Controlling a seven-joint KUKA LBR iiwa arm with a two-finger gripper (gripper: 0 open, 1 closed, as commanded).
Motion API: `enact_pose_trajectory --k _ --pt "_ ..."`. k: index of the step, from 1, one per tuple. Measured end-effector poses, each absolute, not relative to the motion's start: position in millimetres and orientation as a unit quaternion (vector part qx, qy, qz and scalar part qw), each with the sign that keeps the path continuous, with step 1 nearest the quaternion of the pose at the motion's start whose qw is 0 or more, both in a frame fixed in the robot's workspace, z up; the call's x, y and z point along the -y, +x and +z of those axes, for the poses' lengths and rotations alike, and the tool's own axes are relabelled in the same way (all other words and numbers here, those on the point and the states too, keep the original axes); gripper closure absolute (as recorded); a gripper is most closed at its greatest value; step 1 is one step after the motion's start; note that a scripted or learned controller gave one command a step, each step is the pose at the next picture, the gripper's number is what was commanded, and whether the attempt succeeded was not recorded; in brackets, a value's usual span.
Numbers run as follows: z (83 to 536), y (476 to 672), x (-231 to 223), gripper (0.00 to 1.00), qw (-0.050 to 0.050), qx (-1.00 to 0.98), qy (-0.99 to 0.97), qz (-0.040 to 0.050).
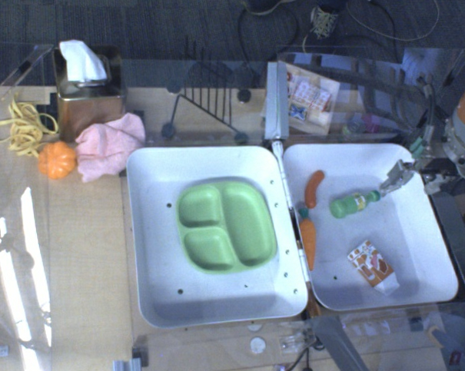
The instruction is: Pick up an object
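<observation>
Bench w/ 2 white bins: left bin [153, 300] holds green divided tray [225, 225], right bin [422, 288] has green bottle [352, 204] at ctr, orange sausage [314, 188] 10 o'clock, carrot [307, 243] 8 o'clock, carton [371, 265] 5 o'clock; gripper [397, 175] at bottle's 2 o'clock, grip state can't tell.

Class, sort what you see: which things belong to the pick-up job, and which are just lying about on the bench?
Job: gripper, green bottle, sausage, carrot, small carton, right bin.

Lying about: green tray, pink cloth, orange pumpkin, tissue box.
</observation>
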State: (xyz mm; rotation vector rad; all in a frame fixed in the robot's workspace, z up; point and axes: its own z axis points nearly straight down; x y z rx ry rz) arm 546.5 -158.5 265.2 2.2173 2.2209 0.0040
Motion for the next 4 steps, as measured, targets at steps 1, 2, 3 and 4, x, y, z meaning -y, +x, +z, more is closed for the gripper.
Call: enact_pose_trajectory --k 1,2,3,4 --pt "139.8 513.3 154.0 0.00 0.001 -0.797 0.604 0.0009" --pt "88.2 490.6 147.0 0.00 0.005 -0.861 0.508 0.0021" --pt "99.6 492.5 145.6 1.00 0.006 -0.862 0.507 0.0038" --pt "208.3 509.6 133.3 1.00 0.003 -0.765 0.644 0.0014"
